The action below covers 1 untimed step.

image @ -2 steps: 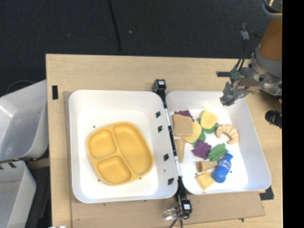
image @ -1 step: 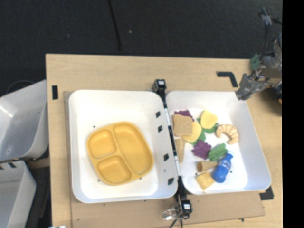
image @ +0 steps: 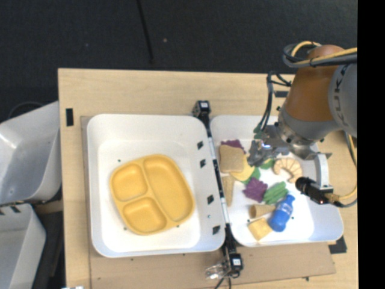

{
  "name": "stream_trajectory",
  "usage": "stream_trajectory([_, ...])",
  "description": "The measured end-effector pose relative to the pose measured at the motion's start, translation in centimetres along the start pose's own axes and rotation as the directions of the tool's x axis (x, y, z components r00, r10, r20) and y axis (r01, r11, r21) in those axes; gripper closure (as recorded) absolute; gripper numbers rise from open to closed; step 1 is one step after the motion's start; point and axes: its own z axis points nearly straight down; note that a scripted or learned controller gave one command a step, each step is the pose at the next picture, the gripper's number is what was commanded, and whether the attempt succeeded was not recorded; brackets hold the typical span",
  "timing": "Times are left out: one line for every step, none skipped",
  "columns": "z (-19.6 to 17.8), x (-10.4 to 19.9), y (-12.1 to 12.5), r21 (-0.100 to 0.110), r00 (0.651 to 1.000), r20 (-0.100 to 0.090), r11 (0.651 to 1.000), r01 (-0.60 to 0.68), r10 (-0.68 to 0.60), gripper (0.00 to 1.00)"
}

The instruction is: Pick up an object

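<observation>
Your gripper (image: 260,154) hangs low over the right bin (image: 328,221), near its left edge; you cannot tell how it is set. The toys are packed tight there: bread (image: 231,158), yellow piece (image: 243,173), green piece (image: 268,163). It may catch two, or nudge one aside and close on nothing.

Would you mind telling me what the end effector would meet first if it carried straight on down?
Probably the yellow toy beside the green piece just under the end effector; depth is unclear.
</observation>
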Motion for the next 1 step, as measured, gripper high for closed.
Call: stream_trajectory([-6.94,6.31,-2.15,-0.020,1.000,0.001,1.000,0.005,-0.005,1.00])
